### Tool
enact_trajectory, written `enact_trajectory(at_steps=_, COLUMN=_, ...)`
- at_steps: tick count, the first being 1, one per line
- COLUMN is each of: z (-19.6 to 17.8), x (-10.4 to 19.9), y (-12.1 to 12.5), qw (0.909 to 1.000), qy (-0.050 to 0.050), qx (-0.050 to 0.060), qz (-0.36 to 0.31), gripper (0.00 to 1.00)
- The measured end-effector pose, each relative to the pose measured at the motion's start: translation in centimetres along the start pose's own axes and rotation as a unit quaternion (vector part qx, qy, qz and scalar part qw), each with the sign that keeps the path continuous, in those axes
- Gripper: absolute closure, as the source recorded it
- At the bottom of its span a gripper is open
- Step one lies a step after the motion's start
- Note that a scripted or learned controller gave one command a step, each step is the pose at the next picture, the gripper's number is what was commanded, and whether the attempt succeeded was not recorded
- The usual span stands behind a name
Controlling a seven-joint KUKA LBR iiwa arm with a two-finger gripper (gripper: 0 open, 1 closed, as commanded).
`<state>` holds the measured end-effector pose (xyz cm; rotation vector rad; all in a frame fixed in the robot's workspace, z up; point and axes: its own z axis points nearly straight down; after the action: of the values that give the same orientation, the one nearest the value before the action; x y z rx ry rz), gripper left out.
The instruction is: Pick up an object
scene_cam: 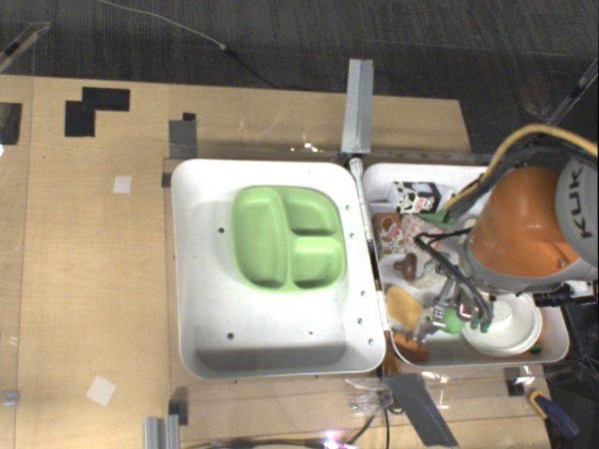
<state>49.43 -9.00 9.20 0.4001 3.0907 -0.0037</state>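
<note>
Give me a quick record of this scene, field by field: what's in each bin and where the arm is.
left bin: holds a green divided tray, lying flat near the middle
right bin: crowded with small items, including a black-and-white packet, a yellow object and a white bowl
arm: reaches over the right bin
gripper: low among the clutter, beside the yellow object
grasp: cannot tell
bench: light wood

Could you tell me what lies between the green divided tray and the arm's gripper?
In the camera view, the bins' adjoining walls separate the green tray from the gripper, with a yellow-orange object beside it.
</note>
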Motion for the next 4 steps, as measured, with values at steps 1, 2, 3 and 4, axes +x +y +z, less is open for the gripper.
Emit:
enact_trajectory(at_steps=1, z=0.0, x=0.0, y=0.0, qw=1.0, qy=0.0, qx=0.0, qz=0.003, gripper=0.0)
enact_trajectory(at_steps=2, z=0.0, x=0.1, y=0.3, qw=0.9996, qy=0.0, qx=-0.001, qz=0.029, gripper=0.0)
enact_trajectory(at_steps=3, z=-1.2, x=-0.6, y=0.4, qw=0.9996, qy=-0.011, qx=-0.002, qz=0.027, gripper=1.0)
enact_trajectory(at_steps=4, z=-9.8, x=-6.6, y=0.7, qw=0.9942, qy=0.008, qx=-0.001, qz=-0.107, gripper=1.0)
